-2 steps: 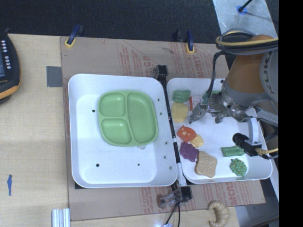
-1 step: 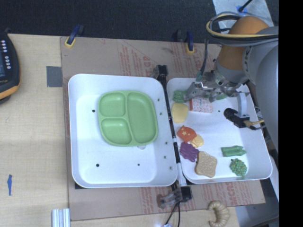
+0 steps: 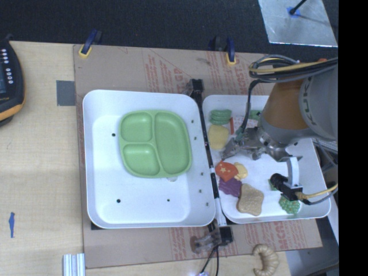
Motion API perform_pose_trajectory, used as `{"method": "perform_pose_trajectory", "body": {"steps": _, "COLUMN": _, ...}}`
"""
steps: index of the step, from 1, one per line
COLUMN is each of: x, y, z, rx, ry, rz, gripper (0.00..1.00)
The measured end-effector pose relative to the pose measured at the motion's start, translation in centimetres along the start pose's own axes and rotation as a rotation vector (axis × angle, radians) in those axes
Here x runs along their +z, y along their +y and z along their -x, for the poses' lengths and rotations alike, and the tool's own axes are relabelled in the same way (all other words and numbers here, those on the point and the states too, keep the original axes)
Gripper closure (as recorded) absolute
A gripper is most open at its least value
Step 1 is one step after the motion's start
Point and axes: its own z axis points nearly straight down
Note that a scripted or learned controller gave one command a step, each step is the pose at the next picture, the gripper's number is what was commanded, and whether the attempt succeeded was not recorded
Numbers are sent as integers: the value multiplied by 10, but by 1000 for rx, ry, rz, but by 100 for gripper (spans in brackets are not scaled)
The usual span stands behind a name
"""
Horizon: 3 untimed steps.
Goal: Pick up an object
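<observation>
Pincer (image 3: 237,144) low in the right bin (image 3: 313,211)
Its opening cannot be told; a yellow piece (image 3: 218,136) lies just left of it, a red piece (image 3: 226,171) just below.

A green divided plate (image 3: 155,143) lies in the left bin (image 3: 95,171). Clamps (image 3: 88,43) pin a cardboard sheet (image 3: 144,68) to the wooden bench (image 3: 34,171). A handheld controller (image 3: 8,79) rests at the bench's left edge.

Small toy foods (image 3: 237,174) lie scattered flat in the right bin (image 3: 313,211).
</observation>
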Motion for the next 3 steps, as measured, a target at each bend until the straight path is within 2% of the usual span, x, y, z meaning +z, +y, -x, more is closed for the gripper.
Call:
{"method": "perform_pose_trajectory", "body": {"steps": 1, "x": -37, "y": 46, "z": 37, "rx": 3, "ry": -4, "rz": 15, "gripper": 0}}
{"method": "perform_pose_trajectory", "body": {"steps": 2, "x": -105, "y": -43, "z": -18, "rx": -4, "ry": 2, "rz": 6, "gripper": 0}}
{"method": "perform_pose_trajectory", "body": {"steps": 3, "x": -18, "y": 21, "z": 50, "rx": 3, "ry": -5, "rz": 11, "gripper": 0}}
